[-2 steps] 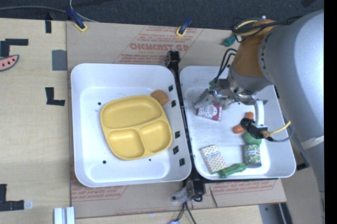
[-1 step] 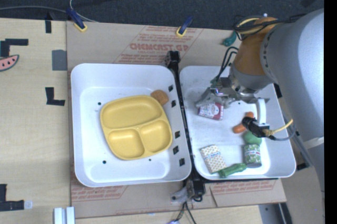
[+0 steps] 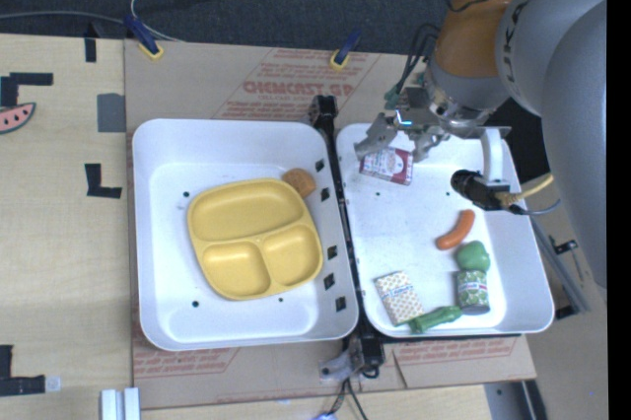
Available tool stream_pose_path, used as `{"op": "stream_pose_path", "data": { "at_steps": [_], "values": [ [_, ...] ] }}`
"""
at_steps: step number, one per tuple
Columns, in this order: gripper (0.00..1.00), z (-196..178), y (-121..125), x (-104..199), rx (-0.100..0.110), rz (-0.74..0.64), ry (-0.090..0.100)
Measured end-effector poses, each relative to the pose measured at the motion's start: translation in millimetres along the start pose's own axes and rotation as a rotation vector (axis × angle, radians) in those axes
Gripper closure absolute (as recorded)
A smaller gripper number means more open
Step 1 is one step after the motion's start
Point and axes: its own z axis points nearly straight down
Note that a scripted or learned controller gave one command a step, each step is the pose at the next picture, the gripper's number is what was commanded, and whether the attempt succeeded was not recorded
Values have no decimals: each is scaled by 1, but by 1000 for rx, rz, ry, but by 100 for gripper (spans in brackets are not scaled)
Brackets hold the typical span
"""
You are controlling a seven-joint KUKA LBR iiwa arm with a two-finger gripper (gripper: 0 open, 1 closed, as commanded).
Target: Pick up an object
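Gripper (image 3: 402,138) upper centre-right of frame, fingers spread over the right bin (image 3: 513,305). Red-and-white carton (image 3: 386,166) just below the fingertips, near that bin's top edge, not pinched

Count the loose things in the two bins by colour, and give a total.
Yellow: 1, the divided tray
Brown: 1
Red: 1, carton
Orange: 1, sausage
Green: 3
Patterned packet: 1
Total: 8
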Motion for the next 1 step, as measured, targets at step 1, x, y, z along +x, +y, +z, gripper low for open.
{"op": "stream_pose_path", "data": {
  "at_steps": [1],
  "values": [
    [100, -23, 24, 52, 3, 0, 0]
  ]
}}
